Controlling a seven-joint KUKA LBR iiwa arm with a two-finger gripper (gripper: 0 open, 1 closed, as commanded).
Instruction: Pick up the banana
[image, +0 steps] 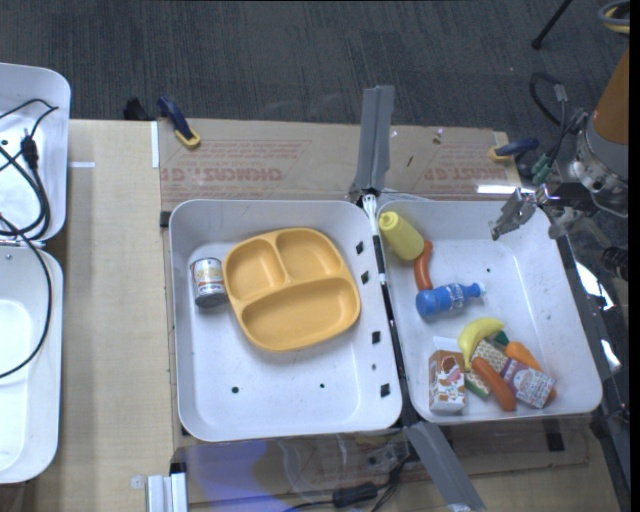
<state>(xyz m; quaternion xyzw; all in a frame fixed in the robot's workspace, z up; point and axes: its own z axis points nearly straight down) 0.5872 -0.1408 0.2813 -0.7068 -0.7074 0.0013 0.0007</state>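
**Reaching for the banana, not yet near it**

While hanging above the far right corner of the right bin (560, 300), well apart from the target, carries nothing between the fingers of the gripper (512, 215), which appear spread apart. Lies in the near half of that bin, the banana (478, 334): a short yellow curve, touching a printed snack packet (512, 370) and just beside an orange carrot (522, 355) and a small juice carton (448, 382). Sits a blue bottle (447, 298) between gripper and banana, with a yellow mustard bottle (401, 235) and a red sausage (424, 266) farther off.

To do the approach well: travel high over the blue bottle, then come down straight on the free upper curve of the banana, away from the packet. Better to set the fingers across the narrow width of the fruit, not along it. Probably crowded on the near side, so a slow descent and a check before lifting.
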